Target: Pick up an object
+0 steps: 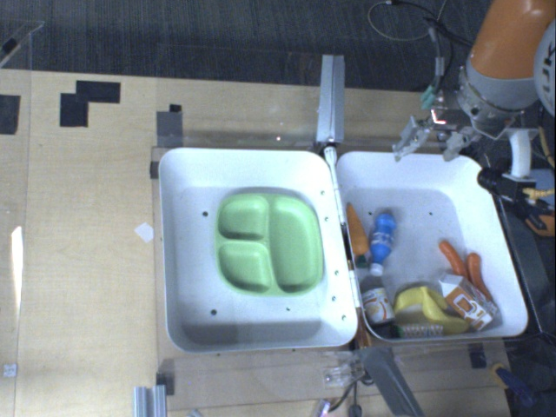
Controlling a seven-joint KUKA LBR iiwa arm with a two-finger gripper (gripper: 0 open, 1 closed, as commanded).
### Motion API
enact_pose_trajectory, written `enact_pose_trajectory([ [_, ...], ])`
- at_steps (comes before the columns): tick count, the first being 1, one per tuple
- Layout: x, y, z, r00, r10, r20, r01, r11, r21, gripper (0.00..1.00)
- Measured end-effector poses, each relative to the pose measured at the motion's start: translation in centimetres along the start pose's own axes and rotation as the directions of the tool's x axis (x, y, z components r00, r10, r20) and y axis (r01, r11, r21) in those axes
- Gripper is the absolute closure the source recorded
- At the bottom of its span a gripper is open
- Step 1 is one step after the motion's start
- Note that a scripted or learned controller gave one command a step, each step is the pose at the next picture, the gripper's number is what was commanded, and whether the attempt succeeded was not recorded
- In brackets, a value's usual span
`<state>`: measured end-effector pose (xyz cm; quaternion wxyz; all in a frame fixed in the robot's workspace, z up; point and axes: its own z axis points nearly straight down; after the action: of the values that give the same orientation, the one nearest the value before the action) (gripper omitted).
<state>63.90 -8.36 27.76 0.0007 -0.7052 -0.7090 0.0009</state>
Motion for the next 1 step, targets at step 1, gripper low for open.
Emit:
enact_pose_trajectory([
  [1, -0.32, 0.10, 12.35, 0.999, -0.048, -0.001, 0.048, 0.999, 0.001, 0.00],
])
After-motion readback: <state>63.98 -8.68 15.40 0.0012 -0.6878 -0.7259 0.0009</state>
